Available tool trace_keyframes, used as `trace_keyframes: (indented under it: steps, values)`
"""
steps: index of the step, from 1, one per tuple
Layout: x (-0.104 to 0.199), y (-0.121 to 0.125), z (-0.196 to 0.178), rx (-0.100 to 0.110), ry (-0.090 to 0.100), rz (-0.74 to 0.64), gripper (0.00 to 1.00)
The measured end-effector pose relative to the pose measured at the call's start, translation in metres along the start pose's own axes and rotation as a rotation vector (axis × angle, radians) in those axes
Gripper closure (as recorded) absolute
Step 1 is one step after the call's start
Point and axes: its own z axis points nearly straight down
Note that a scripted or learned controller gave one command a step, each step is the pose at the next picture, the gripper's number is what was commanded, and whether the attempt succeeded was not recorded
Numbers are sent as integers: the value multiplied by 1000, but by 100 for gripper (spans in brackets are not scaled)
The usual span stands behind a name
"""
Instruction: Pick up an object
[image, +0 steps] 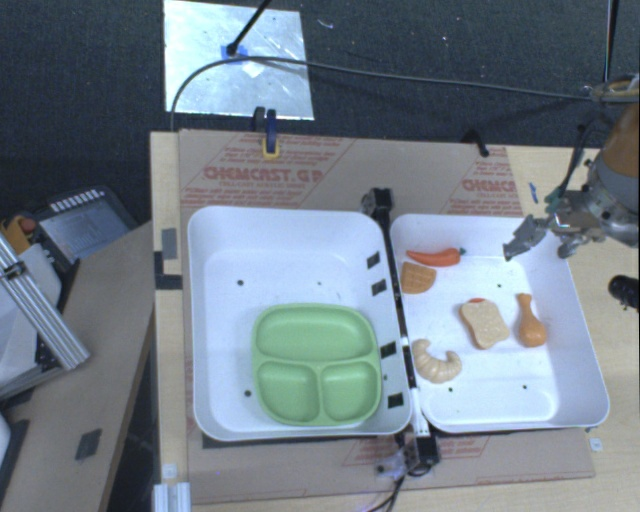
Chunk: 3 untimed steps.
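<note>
Brown board-covered bench (330, 165) under two white bins (215, 260) side by side

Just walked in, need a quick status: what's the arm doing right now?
Pick attempt, nothing grabbed yet. The gripper hovers over the far right corner of the right bin, fingers open with nothing between them. In that bin lie a carrot, an orange wedge, a bread slice, a drumstick and a croissant. The left bin holds a green divided plate.
</note>
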Motion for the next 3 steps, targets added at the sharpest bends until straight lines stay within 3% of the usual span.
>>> trace_keyframes:
  steps: [3]
  values:
    - [-5,-18,145,3,1,2,0]
